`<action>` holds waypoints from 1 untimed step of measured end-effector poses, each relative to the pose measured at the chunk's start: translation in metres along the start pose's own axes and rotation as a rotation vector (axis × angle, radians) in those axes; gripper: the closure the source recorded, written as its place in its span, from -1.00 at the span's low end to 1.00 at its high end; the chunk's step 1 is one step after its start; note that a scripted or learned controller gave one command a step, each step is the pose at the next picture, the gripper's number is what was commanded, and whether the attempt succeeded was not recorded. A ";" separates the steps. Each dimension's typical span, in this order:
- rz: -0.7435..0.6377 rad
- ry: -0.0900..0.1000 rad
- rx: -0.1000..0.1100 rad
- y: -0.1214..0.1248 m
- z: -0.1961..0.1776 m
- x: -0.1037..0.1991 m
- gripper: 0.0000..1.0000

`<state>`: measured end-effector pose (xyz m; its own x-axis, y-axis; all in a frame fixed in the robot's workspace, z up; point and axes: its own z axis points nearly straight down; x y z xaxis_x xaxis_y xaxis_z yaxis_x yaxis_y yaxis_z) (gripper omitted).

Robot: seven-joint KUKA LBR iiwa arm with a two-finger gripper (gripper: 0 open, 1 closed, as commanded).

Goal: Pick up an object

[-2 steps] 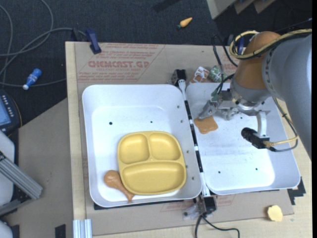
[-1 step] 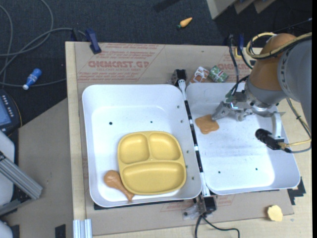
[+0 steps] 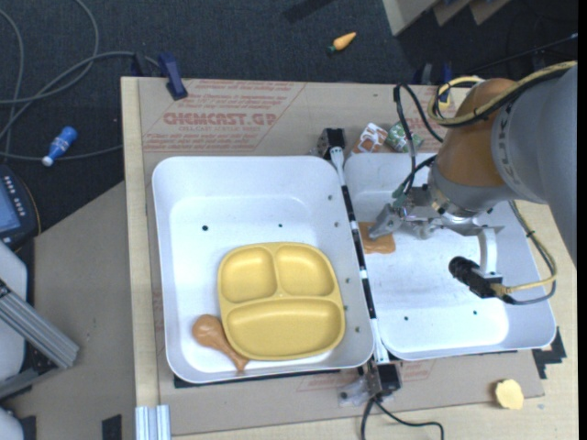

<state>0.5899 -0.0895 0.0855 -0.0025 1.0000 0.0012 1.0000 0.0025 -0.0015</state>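
Yellow plastic shows most strongly in the left white bin [image 3: 174, 246], where a divided tray with three compartments [image 3: 280, 299] lies flat near that bin's front edge, with an orange drumstick-shaped toy [image 3: 216, 335] tucked against the tray's front-left corner and touching it. In the right white bin [image 3: 459, 328], a small flat orange piece [image 3: 378, 240] lies against the bin's left wall, close to the ridge where the two bins meet. The grey arm with its orange band [image 3: 472, 145] reaches over the right bin's back half, and the gripper [image 3: 396, 216] sits low just beside and above the orange piece; its metal parts point toward the piece, but I cannot tell how far apart the fingers are, nor whether they have hold of anything. A black cable connector [image 3: 472, 277] hangs over the middle of the right bin. On the cardboard-covered surface [image 3: 220, 113], a yellow sponge-like lump [image 3: 508, 393] rests near the front-right corner, outside the bins. A blue clamp [image 3: 171, 75] grips the surface's back-left edge.
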 end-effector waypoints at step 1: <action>0.002 0.000 -0.005 0.002 -0.011 -0.001 1.00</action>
<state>0.5917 -0.0907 0.0961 -0.0009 1.0000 0.0009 1.0000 0.0009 0.0036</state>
